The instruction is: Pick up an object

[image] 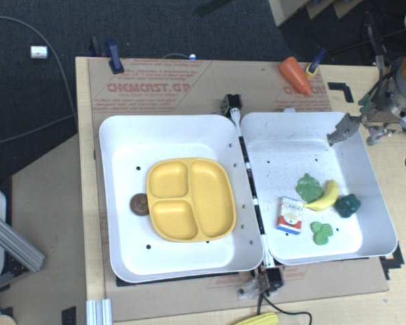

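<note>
The end effector (355, 128) hangs over the far right corner of the right bin (284, 131), fingers spread apart with nothing between them. Near that bin's front right lie a banana (327, 196), green toys (309, 187) and a small carton (291, 215). The left bin (122, 141) holds a yellow divided plate (189, 200)

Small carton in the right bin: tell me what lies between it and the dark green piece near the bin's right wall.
In the camera view, between the small carton and the dark green piece lie the banana and the light green piece touching it.
</note>
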Action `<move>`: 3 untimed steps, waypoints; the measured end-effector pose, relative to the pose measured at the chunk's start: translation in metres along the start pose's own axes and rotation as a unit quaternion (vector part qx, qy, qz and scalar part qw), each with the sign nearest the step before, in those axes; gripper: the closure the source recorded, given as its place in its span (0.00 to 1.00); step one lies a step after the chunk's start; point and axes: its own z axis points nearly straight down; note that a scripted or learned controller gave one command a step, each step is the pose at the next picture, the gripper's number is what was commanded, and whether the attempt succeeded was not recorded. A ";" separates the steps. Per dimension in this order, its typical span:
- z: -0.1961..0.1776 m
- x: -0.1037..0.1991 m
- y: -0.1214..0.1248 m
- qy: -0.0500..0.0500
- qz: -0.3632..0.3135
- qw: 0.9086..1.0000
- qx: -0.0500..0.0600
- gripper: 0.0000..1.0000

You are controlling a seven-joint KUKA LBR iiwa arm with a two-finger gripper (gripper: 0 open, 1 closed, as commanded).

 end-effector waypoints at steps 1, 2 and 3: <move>0.158 0.023 -0.009 0.000 0.000 1.000 0.000 0.00; 0.158 0.041 -0.042 0.001 0.000 1.000 0.001 0.00; 0.158 0.001 -0.012 -0.001 0.001 1.000 0.000 0.00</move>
